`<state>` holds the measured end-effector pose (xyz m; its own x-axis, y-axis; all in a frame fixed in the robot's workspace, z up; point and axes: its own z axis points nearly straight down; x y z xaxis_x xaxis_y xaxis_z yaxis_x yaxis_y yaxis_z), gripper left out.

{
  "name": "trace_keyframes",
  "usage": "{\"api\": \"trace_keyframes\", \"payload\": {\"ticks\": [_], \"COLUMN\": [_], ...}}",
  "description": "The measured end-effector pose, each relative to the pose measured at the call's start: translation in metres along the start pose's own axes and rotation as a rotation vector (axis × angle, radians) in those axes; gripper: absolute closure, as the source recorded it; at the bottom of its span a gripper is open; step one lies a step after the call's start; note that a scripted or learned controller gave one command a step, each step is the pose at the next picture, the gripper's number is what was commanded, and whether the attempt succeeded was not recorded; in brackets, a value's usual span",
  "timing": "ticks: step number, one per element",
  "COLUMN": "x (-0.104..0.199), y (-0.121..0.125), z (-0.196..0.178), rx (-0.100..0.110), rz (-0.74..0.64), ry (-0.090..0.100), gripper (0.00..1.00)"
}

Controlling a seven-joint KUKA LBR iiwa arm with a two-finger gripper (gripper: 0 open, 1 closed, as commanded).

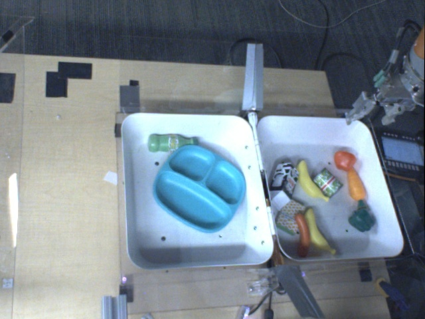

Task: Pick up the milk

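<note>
Milk (284,176): black-and-white cow-patterned carton lying in right bin (378,241)

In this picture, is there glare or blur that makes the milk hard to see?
Camera view: lighting even, shadows soft; a bright glare streak on the bench at far left; the milk is small but readable, slightly soft; the gripper at the right edge looks blurred.

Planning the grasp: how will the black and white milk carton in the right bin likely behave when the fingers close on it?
The milk carton lies tilted against the bin's left wall, so it may slide or pivot rather than stay put. It looks small and boxy, probably light and stiff. A banana lies close beside it and may get nudged. The gripper is above the bin's far corner.
</note>
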<state>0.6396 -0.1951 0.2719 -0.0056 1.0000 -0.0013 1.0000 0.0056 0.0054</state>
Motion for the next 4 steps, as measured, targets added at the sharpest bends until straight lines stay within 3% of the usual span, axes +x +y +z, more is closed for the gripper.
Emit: {"api": "trace_keyframes", "payload": {"ticks": [1, 2, 3, 4], "x": [0.076, 0.113, 0.115, 0.157], "y": [0.006, -0.015, -0.012, 0.025], "z": [0.142, 0.183, 0.170, 0.074], "rx": [0.001, -0.004, -0.012, -0.003], "rz": [0.058, 0.059, 0.058, -0.046], "ry": [0.002, 0.002, 0.004, 0.001], "gripper": [0.00, 0.00, 1.00, 1.00]}}
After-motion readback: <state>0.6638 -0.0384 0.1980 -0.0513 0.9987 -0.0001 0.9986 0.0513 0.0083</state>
